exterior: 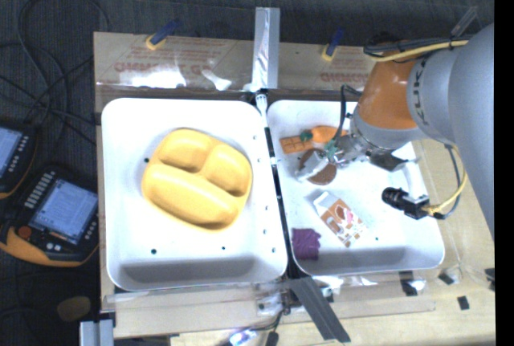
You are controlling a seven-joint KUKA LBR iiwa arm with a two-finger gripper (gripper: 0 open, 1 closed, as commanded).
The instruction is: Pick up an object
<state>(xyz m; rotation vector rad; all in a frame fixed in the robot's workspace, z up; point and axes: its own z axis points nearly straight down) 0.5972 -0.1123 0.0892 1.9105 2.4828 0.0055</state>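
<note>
We count four small items in the right bin [434, 252]: orange block [295, 143], brown disc [321, 173], packet [340, 217], purple piece [306, 241] | gripper [328, 153] over the block and disc, grip unclear | left bin [120, 256]: one yellow cushion [197, 177], margins open

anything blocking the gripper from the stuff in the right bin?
Nothing visible. The gripper is already down among the clutter at the right bin's upper left, by the orange item. The small packet and purple object lie apart and uncovered.
</note>
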